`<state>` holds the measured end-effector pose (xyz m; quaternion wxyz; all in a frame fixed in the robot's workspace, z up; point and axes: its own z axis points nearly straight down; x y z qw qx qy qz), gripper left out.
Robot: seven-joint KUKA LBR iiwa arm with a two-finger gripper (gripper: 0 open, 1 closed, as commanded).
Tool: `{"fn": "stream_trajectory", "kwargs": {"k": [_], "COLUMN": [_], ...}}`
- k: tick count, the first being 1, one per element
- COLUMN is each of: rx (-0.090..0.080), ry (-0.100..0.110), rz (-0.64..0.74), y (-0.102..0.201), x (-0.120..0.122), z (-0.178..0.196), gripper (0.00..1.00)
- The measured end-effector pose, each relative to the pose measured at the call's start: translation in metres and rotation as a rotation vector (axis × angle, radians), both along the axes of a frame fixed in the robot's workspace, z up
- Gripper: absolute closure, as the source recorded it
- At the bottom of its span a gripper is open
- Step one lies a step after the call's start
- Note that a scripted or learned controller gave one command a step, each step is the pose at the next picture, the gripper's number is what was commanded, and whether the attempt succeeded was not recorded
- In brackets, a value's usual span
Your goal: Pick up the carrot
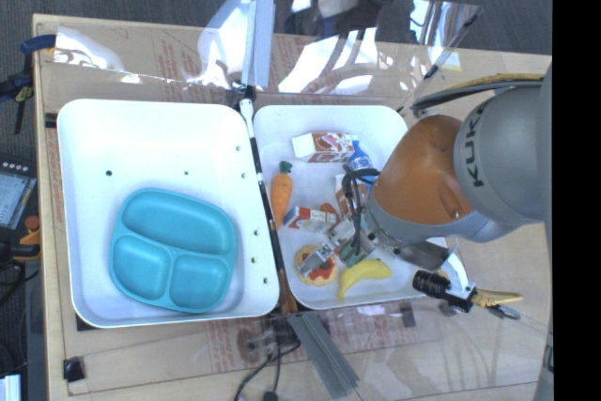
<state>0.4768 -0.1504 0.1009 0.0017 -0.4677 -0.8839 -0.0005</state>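
Arm hides much of the right bin (324,121); carrot (281,192) lies clear; tool (344,248) state unreadable.

Blue tray (175,249) in left bin (84,131) (banana (364,274) opposite).

We can read white letters "KU" on the grey arm (502,155) near the right edge, with the rest of the word cut off. The tabletop (131,75) carries faint reddish print we cannot make out. The small carton (324,146) in the right bin (282,122) seems to bear a printed label, too small to read.
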Motion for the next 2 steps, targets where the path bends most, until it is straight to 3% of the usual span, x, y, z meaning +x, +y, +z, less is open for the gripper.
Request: {"fn": "stream_trajectory", "kwargs": {"k": [1,2], "rx": [-0.001,-0.003], "ry": [-0.001,-0.001], "rz": [0.011,-0.227], "y": [0.012,-0.006], "x": [0.053,0.135], "z": [-0.01,-0.009], "gripper": [0.0,0.0]}}
